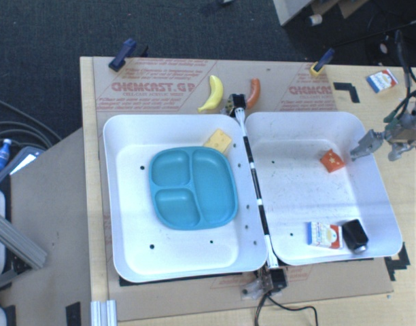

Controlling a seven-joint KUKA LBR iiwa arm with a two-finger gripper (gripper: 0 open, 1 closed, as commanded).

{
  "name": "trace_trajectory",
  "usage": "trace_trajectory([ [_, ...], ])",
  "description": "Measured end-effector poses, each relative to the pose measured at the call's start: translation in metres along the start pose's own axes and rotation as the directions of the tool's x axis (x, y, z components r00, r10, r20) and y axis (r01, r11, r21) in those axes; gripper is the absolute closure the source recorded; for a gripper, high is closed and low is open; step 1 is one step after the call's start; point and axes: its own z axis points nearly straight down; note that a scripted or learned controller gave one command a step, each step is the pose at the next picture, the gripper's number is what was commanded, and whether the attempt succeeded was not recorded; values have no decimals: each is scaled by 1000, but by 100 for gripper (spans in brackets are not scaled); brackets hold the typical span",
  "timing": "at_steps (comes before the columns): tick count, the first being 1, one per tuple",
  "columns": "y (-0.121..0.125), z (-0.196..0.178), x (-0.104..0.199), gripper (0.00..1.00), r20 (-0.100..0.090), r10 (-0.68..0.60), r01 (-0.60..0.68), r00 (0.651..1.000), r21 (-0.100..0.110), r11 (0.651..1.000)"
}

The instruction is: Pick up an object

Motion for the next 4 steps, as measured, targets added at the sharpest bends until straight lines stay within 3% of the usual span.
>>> trace_trajectory([
  [1,54,140,0,0,-8,-3,3,1000,4,1000],
  [2,55,129,-2,100,-2,-4,4,1000,0,1000],
  [3,72,15,81,100,0,-1,1,1000,-3,1000],
  [4,9,6,149,100,-1,-1,1,1000,1,1000],
])
